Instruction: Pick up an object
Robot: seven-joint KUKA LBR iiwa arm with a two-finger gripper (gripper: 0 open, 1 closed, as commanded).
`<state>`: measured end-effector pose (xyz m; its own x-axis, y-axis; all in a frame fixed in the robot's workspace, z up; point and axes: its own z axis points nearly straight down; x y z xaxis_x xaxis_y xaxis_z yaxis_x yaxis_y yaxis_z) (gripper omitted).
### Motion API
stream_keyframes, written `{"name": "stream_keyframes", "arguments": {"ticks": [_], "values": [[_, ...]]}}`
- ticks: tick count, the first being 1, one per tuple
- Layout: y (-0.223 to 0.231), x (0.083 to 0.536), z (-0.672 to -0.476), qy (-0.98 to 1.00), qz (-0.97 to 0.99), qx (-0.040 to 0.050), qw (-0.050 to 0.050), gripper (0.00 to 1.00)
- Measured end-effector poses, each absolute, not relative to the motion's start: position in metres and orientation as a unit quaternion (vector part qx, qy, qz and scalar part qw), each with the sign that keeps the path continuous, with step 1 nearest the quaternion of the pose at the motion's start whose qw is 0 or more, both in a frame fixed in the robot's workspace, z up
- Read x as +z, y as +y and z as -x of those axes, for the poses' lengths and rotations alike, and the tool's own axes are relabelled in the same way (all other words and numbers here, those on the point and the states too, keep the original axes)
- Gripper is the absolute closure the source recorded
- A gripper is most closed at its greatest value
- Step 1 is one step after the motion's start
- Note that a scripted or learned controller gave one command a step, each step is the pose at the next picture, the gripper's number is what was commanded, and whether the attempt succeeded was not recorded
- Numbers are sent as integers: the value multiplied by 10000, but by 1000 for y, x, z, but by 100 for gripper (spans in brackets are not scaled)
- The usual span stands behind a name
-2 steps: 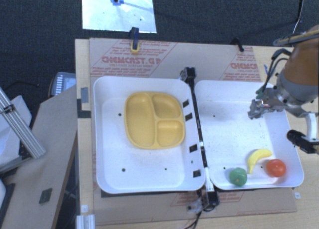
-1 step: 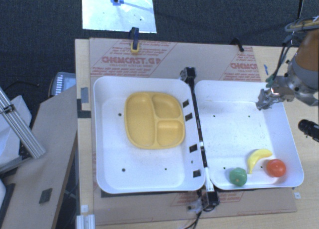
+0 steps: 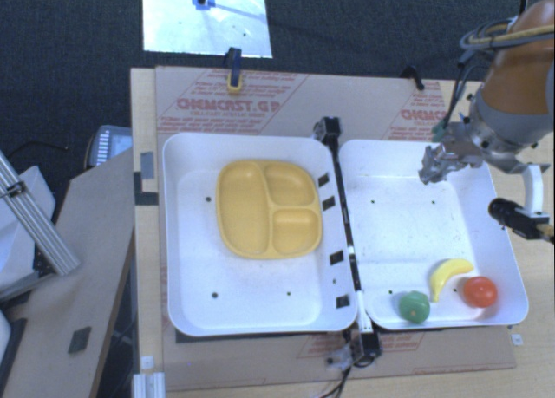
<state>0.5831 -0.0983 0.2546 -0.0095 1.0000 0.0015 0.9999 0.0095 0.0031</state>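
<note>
While the gripper (image 3: 436, 165) hangs over the far part of the right bin (image 3: 381, 214), I can't tell from this slant how far the jaws stand apart, and I see nothing between them. The pickable things sit well apart from the jaws, toward the near end of that same bin: a banana (image 3: 449, 277), a tomato (image 3: 479, 291) just beside it, and a lime (image 3: 414, 306) on its other side, all clustered close to the near rim.

I judge all three to be light toy fruit, likely stiff plastic and a bit slick. The two round ones would tend to roll or squirt out of a pinch unless I close across their widest part. The banana looks the better bet: I'd take it across the middle of its curve, jaws square to its length.

Room is the trouble. The fruit lies close to the near wall and the tomato near the right wall, so a finger coming down on that side could catch the rim. The banana nearly touches the tomato, leaving little gap there. Between the jaws and the fruit the bin floor is open, so the approach is free. The left bin (image 3: 186, 214) carries a yellow tray (image 3: 267, 208), beyond the divider from the jaws.
</note>
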Motion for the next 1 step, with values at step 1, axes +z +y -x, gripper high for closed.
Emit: {"name": "stream_keyframes", "arguments": {"ticks": [1], "values": [[-53, 257, -594, 7104, -7038, 18, 6, 100]]}}
